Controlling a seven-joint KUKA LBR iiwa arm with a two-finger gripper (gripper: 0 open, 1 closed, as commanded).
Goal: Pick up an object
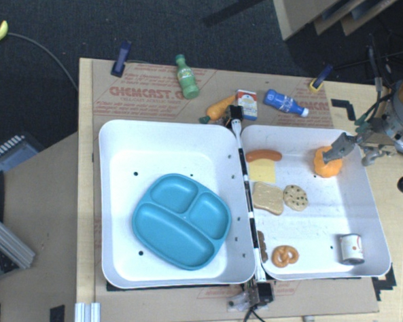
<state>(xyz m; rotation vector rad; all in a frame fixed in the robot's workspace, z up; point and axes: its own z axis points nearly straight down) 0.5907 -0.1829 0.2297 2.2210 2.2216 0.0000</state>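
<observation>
Two white bins sitting side by side on a cardboard-covered bench. Left bin (120, 152) holding a blue divided plate (181, 220), lying centre-left of the frame. Right bin (369, 201) holding small food items: a sausage (264, 155) at its upper left, a yellow cheese slice (261, 171) just below it, a bread slice (268, 198) under that, a cookie (295, 197) just beside the bread on its right, a pretzel (284, 256) lower down, and a metal can (351, 248) lying on its side at the bin's lower right. An orange object (328, 165), rounded, sitting in the upper right part of the right bin.

Arm coming in from the right edge of the frame, upper right. Gripper (338, 150) hanging right over the orange object, grey tip overlapping its top edge. Tool state: can't tell if released or clenched, and can't tell if it is actually touching the orange object or only above it.

Above the bins, along the top of the bench: a green bottle (187, 77), a blue bottle (285, 103) lying down, a small carton (246, 104), an orange carrot-like item (220, 108) beside the carton. Blue clamps at the bench's upper left (120, 59) and upper right (321, 77).
</observation>
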